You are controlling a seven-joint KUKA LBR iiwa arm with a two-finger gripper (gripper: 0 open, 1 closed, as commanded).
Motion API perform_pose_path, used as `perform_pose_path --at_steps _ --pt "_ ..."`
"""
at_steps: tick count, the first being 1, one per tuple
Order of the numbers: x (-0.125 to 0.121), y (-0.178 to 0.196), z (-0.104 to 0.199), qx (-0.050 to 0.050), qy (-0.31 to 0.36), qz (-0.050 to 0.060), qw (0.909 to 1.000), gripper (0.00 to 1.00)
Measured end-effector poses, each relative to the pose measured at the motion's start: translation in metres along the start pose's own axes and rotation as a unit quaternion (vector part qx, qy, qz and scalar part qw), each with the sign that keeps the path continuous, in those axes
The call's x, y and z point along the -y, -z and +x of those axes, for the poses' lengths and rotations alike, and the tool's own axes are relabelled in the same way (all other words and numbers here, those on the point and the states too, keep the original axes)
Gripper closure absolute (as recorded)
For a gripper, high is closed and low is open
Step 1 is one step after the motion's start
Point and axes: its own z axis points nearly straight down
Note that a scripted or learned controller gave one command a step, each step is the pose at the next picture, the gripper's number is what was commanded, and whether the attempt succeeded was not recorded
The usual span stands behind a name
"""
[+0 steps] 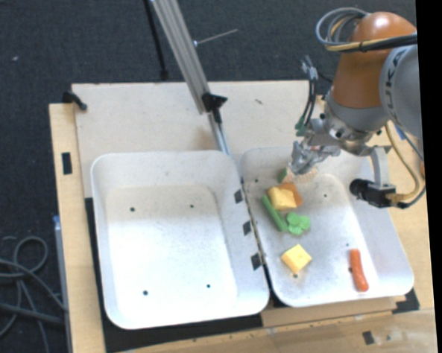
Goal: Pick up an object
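Camera view looks down at a slant on two shallow white bins set side by side on a pale wooden bench. All the loose pieces lie in the right bin [376, 274]. The gripper [304, 165] hangs over that bin's upper left part, just above and beside a yellow block with an orange piece [284, 198]; its tip is too small and blurred here to tell how it is set, and nothing can be made out in it.

Touching the lower left of that block is a green toy vegetable [287, 219], long with a knobbly end. A second yellow block [296, 258] sits apart nearer the front wall, and an orange carrot-like stick [357, 269] lies alone toward the right corner.

These look like small plastic or foam play pieces, so I judge them light, fairly stiff and somewhat smooth. The nearest block's flat opposite sides seem the best place to take hold, though the green piece crowding it may get in the way. The second yellow block stands clear on every side.

The bin floor is smooth, speckled white with low sloping walls, so pieces may slide when nudged. The left bin [172, 235] offers wide bare floor, and a slanted metal pole [187, 55] rises behind the bins.
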Motion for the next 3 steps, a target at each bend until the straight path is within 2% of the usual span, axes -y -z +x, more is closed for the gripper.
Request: perform_pose_path --at_steps 3 --pt "0.021 0.029 0.156 -0.001 0.001 -0.002 1.0000 1.00"
